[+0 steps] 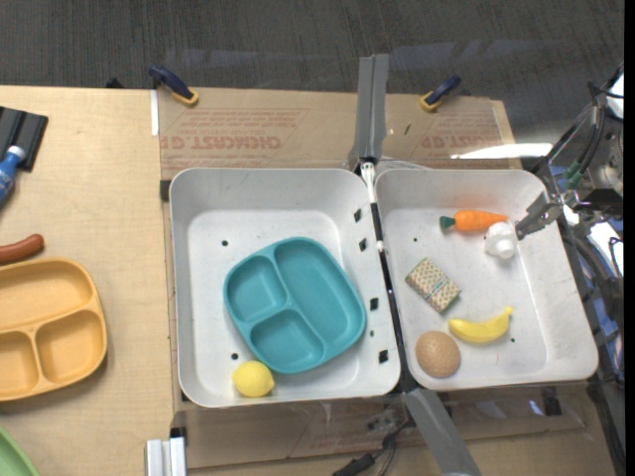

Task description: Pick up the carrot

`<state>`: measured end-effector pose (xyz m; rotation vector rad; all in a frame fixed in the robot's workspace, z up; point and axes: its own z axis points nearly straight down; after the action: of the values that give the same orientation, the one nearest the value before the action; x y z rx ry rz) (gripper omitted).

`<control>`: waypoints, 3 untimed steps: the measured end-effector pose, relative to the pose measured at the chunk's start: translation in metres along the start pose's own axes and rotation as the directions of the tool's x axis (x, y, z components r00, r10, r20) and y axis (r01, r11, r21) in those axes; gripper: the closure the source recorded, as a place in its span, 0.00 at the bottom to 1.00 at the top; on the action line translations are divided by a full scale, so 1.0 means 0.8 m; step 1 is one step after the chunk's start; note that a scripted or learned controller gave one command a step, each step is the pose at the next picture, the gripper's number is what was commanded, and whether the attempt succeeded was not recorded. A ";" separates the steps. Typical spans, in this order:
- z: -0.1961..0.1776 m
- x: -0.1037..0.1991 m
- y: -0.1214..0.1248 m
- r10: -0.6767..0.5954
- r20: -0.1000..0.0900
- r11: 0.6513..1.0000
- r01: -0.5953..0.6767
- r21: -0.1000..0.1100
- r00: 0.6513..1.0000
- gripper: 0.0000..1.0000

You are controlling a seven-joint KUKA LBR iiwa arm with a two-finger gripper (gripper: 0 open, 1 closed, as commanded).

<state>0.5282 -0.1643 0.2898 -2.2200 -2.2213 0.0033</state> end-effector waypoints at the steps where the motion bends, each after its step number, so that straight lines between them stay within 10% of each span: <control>1: 0.074 0.001 0.081 -0.002 0.000 1.000 0.002 0.001 1.000 0.00; 2: 0.232 -0.018 0.159 -0.415 0.003 0.910 0.415 -0.005 0.910 0.00; 3: 0.219 -0.020 0.159 -0.411 0.005 0.911 0.411 -0.007 0.911 1.00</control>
<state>0.6552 -0.1804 0.1140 -1.7069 -2.6451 -0.0025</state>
